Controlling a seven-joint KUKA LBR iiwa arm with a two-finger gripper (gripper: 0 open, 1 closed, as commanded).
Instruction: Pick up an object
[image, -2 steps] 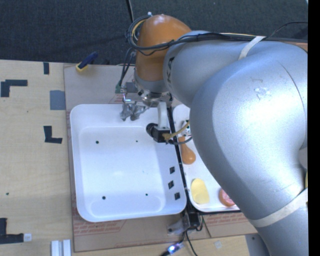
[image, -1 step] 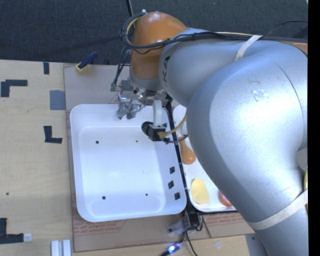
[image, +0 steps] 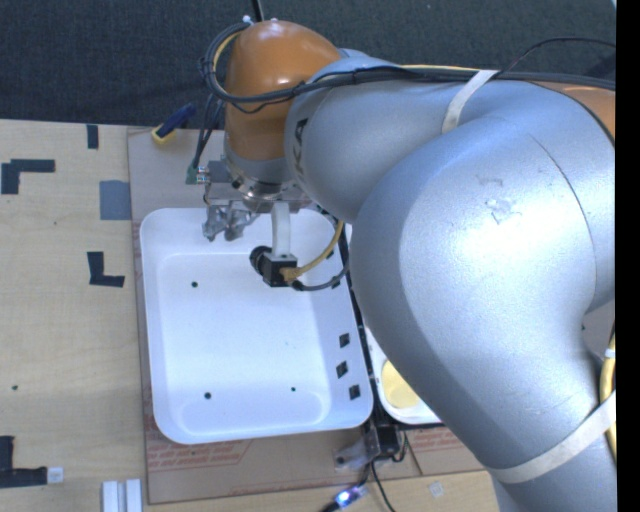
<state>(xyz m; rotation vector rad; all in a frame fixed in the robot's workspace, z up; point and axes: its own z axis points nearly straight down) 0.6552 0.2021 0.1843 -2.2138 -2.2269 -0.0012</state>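
Observation:
My gripper (image: 247, 226) hangs below the orange wrist band (image: 268, 75), over the far edge of the left white bin (image: 175, 400). A small black part with a cable (image: 270, 266) dangles just under it, above the bin floor. Nothing can be seen held in the gripper. A pale yellow object (image: 402, 393) lies in the right bin (image: 372, 352), and the grey arm hides most of both.
The bulky grey arm (image: 480, 260) covers the right half of the view. A blue and yellow item (image: 174, 122) rests on the bench beyond the left bin. Black tape marks (image: 100, 270) dot the wooden bench on the left. Cables (image: 365, 460) trail at the front.

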